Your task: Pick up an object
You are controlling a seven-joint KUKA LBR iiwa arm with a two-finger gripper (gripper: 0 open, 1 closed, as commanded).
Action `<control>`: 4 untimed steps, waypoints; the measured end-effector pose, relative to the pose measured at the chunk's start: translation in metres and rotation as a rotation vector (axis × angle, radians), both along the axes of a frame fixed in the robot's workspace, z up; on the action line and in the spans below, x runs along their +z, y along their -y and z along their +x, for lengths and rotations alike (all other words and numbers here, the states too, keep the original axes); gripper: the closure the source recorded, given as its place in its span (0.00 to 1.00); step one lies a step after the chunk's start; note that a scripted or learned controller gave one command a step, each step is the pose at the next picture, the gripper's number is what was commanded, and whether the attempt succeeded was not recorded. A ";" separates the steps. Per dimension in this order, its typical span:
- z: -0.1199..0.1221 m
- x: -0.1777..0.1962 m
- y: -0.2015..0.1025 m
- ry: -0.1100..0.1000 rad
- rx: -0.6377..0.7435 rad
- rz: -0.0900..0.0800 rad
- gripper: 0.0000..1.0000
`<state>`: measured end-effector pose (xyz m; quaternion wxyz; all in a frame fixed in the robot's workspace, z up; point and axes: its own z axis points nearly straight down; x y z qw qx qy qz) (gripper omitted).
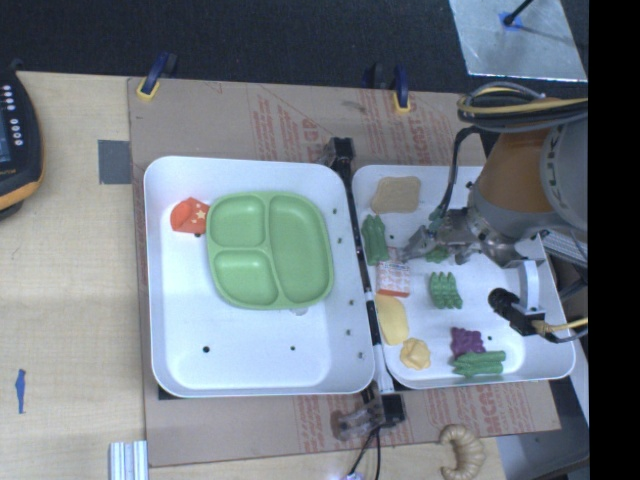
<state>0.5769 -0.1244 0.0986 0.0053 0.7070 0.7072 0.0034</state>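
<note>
A light wooden bench top [70, 298] fills the lower and left part of the view. On it lies a brown cardboard sheet [250, 118] printed with faint red lettering, held at its far edge by a yellow clamp [153, 76] and a blue clamp [401, 90]. A grey tape patch [114, 161] sits just left of the cardboard. Beyond the bench, dark carpet [250, 18] covers the floor, with a pale grey panel [512, 23] at top right.

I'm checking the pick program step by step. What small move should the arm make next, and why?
Probably lower the claw a little. It hangs in the right bin, with the small packet just below-left, and nothing shows between its tips.
</note>
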 end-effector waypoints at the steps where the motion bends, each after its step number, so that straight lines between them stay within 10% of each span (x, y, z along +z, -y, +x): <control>1: 0.045 0.031 -0.021 -0.009 0.007 0.002 0.00; 2: 0.014 -0.003 0.009 -0.006 0.000 0.006 0.00; 4: 0.081 -0.006 -0.021 -0.011 0.006 0.003 0.00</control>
